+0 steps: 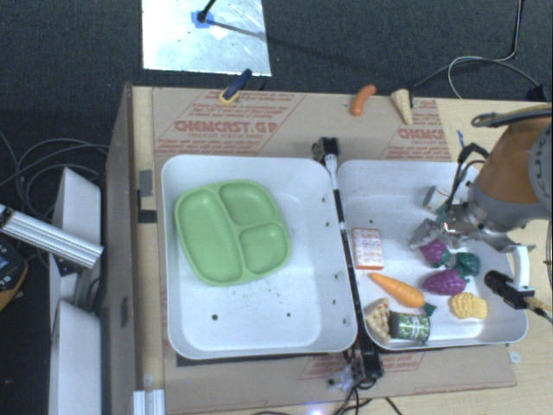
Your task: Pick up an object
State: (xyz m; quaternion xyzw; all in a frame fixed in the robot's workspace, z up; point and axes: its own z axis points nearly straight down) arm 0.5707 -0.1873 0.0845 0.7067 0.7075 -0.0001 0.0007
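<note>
Two white bins sit side by side on the counter [259, 115], and the action is all in the right bin [389, 193]. The arm [518, 167] reaches in from the right and its pincer [435, 232] is down low, right at a small purple toy [432, 252] — touching it or just above, and whether the fingers are spread or closed, I cannot tell from this angle. Just beside it lie purple grapes [445, 281] and a dark green piece [467, 263]. Nearer the front rim: a corn cob [467, 305], a carrot [398, 289], a green can [409, 327] and a cracker-like piece [377, 316]. A small red-and-white box [367, 248] lies near the divider. Over in the left bin [199, 167], a green divided plate [232, 232]. Behind the bins, an orange piece [363, 98] and a cone [403, 105] rest on the counter.
</note>
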